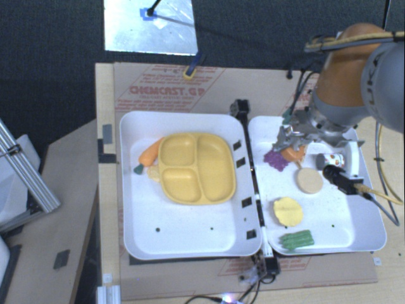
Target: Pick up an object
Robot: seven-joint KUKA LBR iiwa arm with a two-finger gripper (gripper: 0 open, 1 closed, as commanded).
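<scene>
My gripper (292, 139) hangs low over the back of the right bin (364, 233), just above an orange toy piece (292, 154) and a purple grape bunch (275, 159). Whether anything sits between its fingers is hidden by the wrist. Also in the right bin lie a tan round biscuit (310, 181), a yellow chip-like piece (288, 211), a green ridged pod (297, 239) and a small white bottle (335, 160). The left bin (136, 227) bears a yellow divided plate (193, 168) with a carrot (149, 152) at its left edge.
The grey arm with its orange band (345, 75) reaches in from the upper right above the right bin. A black divider (250, 170) runs between the bins. Cables (380, 198) trail along the right bin's right side. A metal sheet (150, 16) lies behind the bench.
</scene>
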